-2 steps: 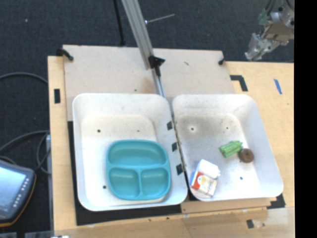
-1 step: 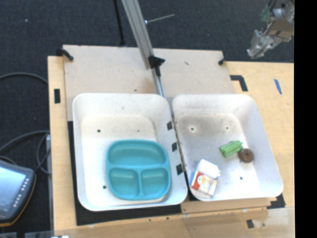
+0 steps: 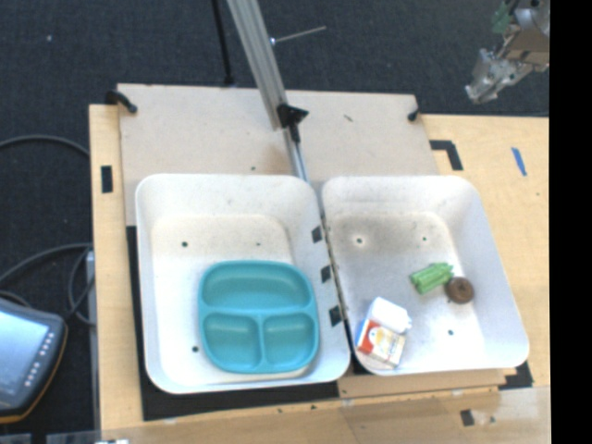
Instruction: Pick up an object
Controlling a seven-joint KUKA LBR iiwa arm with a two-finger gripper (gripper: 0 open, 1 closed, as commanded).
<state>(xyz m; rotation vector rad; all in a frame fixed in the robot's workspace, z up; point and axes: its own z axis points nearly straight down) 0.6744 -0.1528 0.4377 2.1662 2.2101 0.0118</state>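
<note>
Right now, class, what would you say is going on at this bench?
A robot arm is set to pick something up, but nothing is in hand yet. Its gripper sits high at the upper right, well off the bins. The left bin holds a teal divided tray. The right bin holds a green object, a brown round piece and a small carton.

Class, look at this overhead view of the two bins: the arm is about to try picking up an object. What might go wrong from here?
1. The green object and the brown round object lie close together in the right bin; a grasp at one may nudge or catch the other.
2. The small carton lies near the bin's front edge, so the wall may block the approach.
3. The gripper is far up beyond the bins, leaving a long approach.
</note>
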